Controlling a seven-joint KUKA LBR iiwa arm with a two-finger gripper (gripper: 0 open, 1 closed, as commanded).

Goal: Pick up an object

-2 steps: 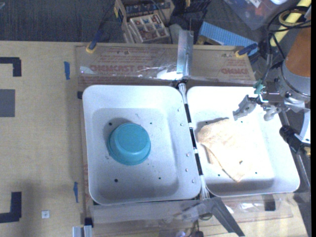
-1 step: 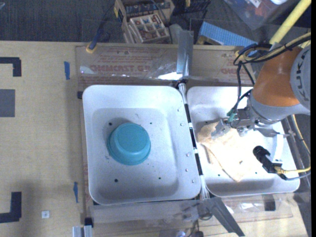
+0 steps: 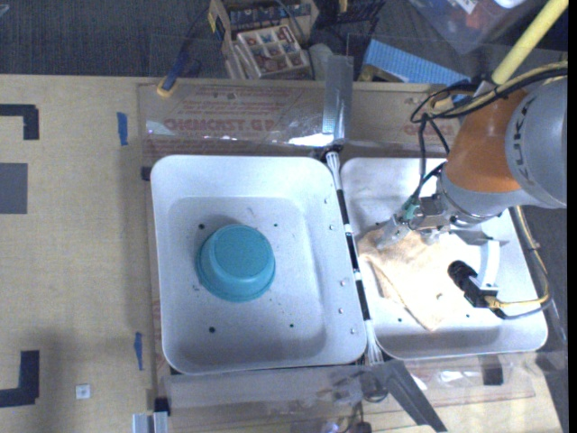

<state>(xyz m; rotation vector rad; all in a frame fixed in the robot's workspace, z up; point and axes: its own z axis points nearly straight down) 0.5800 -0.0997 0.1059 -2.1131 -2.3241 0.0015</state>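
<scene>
A: Start with the big things. What is on the table (image 3: 72,269)?

B: Two shallow white bins side by side. The left bin (image 3: 180,179) carries a teal bowl (image 3: 236,261), upside down, near the middle of its floor. The right bin (image 3: 523,332) carries a tan cloth (image 3: 419,282), lying crumpled and flat across its floor.

A: And the arm?

B: The arm (image 3: 518,156) reaches in from the right, with its orange band sitting over the right bin's upper half. It is bent down toward the cloth.

A: The hand, then?

B: The hand (image 3: 403,226) is low over the upper left corner of the cloth, near the wall between the two bins. Whether it is spread or pressed together cannot be told; the wrist and cables crowd that spot, and the tips blur into the fabric.

A: Is anything held?

B: Nothing can be seen between its tips. The cloth looks to be lying on the bin floor, not lifted, and the bowl sits well apart in the other bin.

A: So how far along is the pick?

B: By the look of it, the approach is made and the cloth seems the likely target. The grasp itself and the lift are not yet shown as done.
</scene>
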